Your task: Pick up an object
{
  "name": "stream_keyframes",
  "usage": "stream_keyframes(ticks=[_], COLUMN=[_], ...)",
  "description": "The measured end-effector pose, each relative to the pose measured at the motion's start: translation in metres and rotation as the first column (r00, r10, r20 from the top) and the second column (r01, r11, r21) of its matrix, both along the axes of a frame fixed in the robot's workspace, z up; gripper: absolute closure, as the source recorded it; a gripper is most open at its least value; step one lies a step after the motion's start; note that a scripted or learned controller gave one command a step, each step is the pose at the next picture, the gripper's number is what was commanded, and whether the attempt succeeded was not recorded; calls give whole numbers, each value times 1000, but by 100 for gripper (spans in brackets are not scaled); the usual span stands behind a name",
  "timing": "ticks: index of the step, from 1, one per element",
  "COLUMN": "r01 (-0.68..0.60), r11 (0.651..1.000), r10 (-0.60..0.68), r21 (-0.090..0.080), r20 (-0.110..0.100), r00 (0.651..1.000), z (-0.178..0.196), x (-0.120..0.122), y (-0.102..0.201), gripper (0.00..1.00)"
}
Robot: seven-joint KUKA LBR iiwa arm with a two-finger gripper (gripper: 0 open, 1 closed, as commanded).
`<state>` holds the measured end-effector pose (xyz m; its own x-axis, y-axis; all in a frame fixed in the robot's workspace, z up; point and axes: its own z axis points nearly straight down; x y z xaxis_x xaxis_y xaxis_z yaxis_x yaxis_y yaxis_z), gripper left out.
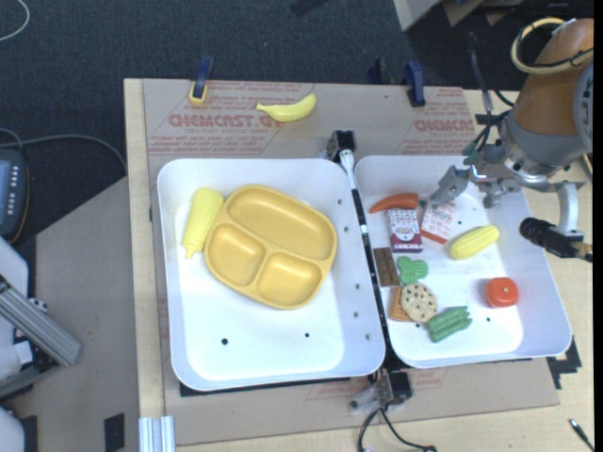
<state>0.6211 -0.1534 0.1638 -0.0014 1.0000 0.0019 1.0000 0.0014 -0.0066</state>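
The right bin (542, 332) holds several toy foods: a red chili (394, 201), a red-and-white carton (404, 230), a white-and-orange packet (437, 224), a yellow corn cob (474, 242), a red tomato (502, 292), a green vegetable (412, 270), a cookie (416, 300), green beans (448, 323) and a brown bar (384, 266). My gripper (450, 186) hangs low over the bin's back part, just above and right of the packet, tilted toward the lower left. Nothing shows in its grasp.
The left bin (188, 337) carries a yellow divided tray (271, 245) and a yellow cob-like object (201, 219). A toy banana (288, 109) lies on the cardboard behind the bins. Blue clamps (413, 83) stand at the back edge. The arm's orange band (551, 92) is at the right.
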Motion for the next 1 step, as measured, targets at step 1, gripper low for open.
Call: stream_keyframes(ticks=[1], r01=[1], r11=[1000], r10=[-1], r21=[0], r20=[0], r00=[1000], z=[-44], x=[1], y=[-1], gripper=[0])
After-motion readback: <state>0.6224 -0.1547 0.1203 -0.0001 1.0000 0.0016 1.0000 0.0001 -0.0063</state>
